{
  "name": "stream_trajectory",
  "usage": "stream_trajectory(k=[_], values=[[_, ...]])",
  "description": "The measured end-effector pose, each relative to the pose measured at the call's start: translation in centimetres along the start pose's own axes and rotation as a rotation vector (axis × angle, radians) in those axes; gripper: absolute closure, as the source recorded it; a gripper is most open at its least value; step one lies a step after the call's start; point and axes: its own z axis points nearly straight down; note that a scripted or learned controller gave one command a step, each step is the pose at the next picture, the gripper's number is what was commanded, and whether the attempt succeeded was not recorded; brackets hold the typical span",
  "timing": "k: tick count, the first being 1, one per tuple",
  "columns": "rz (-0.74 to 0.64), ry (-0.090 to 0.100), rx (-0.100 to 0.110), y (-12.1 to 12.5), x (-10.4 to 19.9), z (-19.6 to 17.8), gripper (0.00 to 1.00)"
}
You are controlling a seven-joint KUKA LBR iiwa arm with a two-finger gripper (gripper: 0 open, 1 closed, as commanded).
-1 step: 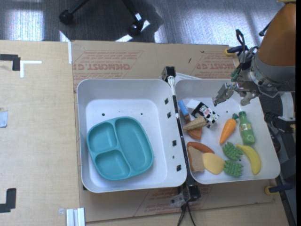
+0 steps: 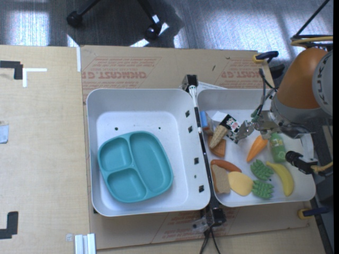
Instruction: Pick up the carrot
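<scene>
Nearest the camera, the right bin (image 2: 304, 193) held its front row: a slice of bread (image 2: 221, 183), a pale yellow chip-shaped piece (image 2: 241, 183), 2 green leafy pieces (image 2: 261, 180) and a banana (image 2: 283, 178) along the right side.

Just behind these lay a sausage (image 2: 226, 165) and, further back, a brown bun-like item (image 2: 219, 149) with an ear of corn (image 2: 217, 135) leaning by the divider.

The carrot (image 2: 256, 147) lay in the middle of the right bin, tilted, thick end up toward the gripper, tip pointing down-left. A green bottle (image 2: 277, 146) stood just beside it on the right.

The gripper (image 2: 244, 132) sat low over the bin just left of the carrot's upper end, its metal fingers parted and holding nothing. A small black-and-white item (image 2: 230, 124) lay just behind it.

The left bin (image 2: 100, 102) held 1 teal plate (image 2: 135, 166) with 3 compartments.

The arm (image 2: 307, 81), orange-banded, rose at the far right.
</scene>
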Motion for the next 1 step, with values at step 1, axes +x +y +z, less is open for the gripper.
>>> stream_trajectory(k=[1], values=[[0.261,0.019,-0.024,-1.65,-3.27,1.01,0.0]])
